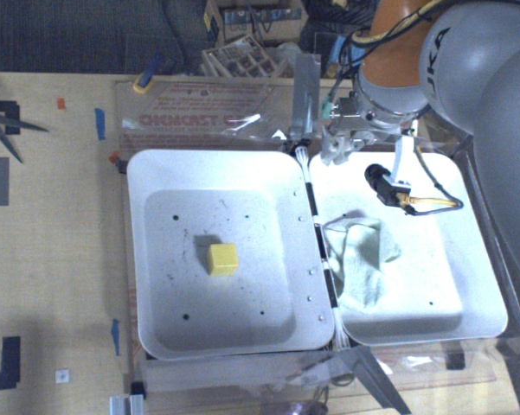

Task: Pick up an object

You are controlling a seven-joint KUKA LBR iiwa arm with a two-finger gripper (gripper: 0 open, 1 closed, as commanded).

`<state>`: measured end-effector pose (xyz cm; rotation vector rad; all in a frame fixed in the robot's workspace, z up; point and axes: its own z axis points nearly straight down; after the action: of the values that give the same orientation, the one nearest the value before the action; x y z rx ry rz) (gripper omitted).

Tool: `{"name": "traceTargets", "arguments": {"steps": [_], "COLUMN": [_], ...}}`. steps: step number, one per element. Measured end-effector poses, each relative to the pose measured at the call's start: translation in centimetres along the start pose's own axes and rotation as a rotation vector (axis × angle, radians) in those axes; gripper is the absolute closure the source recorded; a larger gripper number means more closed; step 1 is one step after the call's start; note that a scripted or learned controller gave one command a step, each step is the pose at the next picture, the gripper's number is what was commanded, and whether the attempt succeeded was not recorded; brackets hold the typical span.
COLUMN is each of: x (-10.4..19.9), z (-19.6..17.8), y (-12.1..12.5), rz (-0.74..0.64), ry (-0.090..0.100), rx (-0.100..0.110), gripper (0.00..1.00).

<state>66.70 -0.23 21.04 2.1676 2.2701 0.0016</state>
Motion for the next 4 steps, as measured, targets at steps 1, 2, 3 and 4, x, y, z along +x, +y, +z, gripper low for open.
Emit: {"name": "traceTargets", "arguments": {"steps": [1,2,3,4], "x": [2.2,9.0,16.5,14.4], "z": [-5.3,-11.2,-15.7,-7.1], "y": [-1.7,-3.3,-3.9,0.2], "rz": [0.315,0.445,0.468,0.712], "ry": [0.0,0.0,0.001,-0.002], "rx": [0.0,0.001,0.002,0.009], "gripper": [1.0,1.0,1.0,1.0]}}
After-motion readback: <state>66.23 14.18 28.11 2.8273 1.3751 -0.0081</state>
